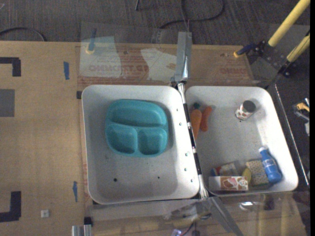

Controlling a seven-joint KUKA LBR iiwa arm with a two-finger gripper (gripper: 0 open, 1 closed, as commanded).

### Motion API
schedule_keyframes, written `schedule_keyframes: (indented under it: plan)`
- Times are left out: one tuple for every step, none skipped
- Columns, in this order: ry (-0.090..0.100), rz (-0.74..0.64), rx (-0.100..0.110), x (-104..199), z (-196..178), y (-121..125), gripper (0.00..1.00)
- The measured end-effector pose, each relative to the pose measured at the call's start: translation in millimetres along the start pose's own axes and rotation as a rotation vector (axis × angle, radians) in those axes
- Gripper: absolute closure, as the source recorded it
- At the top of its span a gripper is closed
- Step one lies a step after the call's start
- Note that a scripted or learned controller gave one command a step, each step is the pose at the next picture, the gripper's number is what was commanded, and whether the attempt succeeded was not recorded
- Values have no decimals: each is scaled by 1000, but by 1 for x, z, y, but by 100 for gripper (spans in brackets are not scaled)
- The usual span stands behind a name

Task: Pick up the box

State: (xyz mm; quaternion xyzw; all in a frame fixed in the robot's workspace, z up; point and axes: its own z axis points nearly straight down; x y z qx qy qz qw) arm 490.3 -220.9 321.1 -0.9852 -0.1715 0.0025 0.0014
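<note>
Evidently crowded: small white-and-red cardboard box (229,183) lay flat against the right white plastic bin's (275,112) near wall, beside a yellowish sponge (257,172), probably leaving only its top reachable. Tool's state: could not tell.

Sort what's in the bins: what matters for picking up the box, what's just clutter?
For the job:
box, lying at the right bin's near edge

Just lying about:
teal divided tray in the left bin
carrots
small can
blue bottle
sponge
</note>
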Motion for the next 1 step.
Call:
schedule_keyframes:
  plan:
    - [-1,-1,-1,0,-9,1,100]
